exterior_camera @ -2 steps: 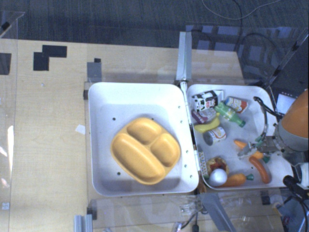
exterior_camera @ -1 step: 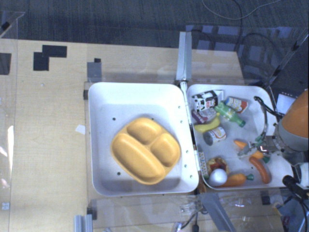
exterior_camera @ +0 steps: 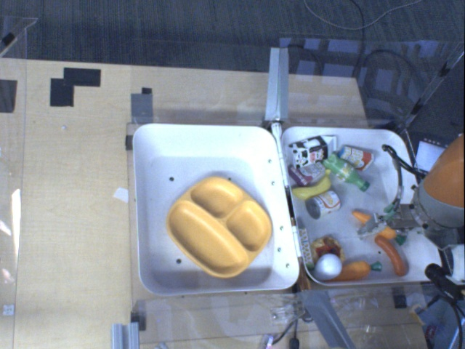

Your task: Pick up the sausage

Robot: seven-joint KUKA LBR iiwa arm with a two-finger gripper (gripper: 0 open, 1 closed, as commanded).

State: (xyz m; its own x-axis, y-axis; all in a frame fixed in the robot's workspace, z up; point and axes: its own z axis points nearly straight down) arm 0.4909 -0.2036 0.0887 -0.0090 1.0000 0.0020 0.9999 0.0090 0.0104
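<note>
The sausage (exterior_camera: 392, 257), a reddish-orange curved link, lies at the front right of the right bin (exterior_camera: 341, 131). My gripper (exterior_camera: 378, 225) reaches in from the right, just above and to the left of the sausage's upper end. A small orange piece (exterior_camera: 386, 233) sits right at the gripper tip. The grey wrist and orange band (exterior_camera: 445, 177) rise behind it at the right edge. Whether anything is held is not clear from this angle.
The right bin also holds a carrot (exterior_camera: 354, 270), a white ball (exterior_camera: 328, 265), a banana (exterior_camera: 311, 189), a green bottle (exterior_camera: 346, 173), a small tin (exterior_camera: 325, 203), a cow-print carton (exterior_camera: 309, 151) and a can (exterior_camera: 356, 155). A yellow three-part tray (exterior_camera: 218, 226) lies in the left bin (exterior_camera: 156, 195).
</note>
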